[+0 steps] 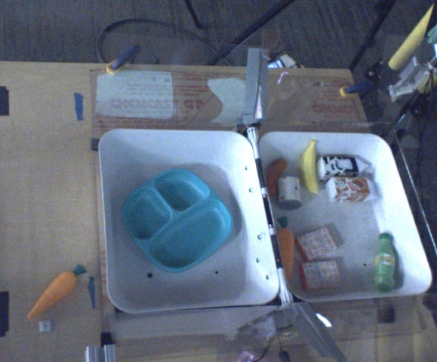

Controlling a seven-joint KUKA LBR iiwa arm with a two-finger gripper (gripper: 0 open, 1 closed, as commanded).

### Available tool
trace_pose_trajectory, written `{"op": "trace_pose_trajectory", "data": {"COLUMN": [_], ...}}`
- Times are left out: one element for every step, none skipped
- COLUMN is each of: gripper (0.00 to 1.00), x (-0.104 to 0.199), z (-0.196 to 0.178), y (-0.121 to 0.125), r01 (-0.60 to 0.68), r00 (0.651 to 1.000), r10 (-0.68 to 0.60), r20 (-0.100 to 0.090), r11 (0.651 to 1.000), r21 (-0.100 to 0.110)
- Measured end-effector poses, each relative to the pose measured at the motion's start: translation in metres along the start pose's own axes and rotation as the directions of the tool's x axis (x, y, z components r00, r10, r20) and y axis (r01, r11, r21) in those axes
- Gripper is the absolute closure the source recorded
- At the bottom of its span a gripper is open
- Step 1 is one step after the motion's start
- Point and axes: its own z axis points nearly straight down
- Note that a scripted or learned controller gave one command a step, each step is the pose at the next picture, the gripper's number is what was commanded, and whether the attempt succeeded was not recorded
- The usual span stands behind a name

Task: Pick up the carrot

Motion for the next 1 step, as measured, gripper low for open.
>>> {"op": "trace_pose_trajectory", "data": {"gripper": [0.0], "x": [-0.0018], "z": [0.0435], "y": [0.0084], "r01": [-0.09], "r00": [0.996], "r10": [0.09], "r20": [-0.001], "r11": [0.996], "r21": [0.005]}}
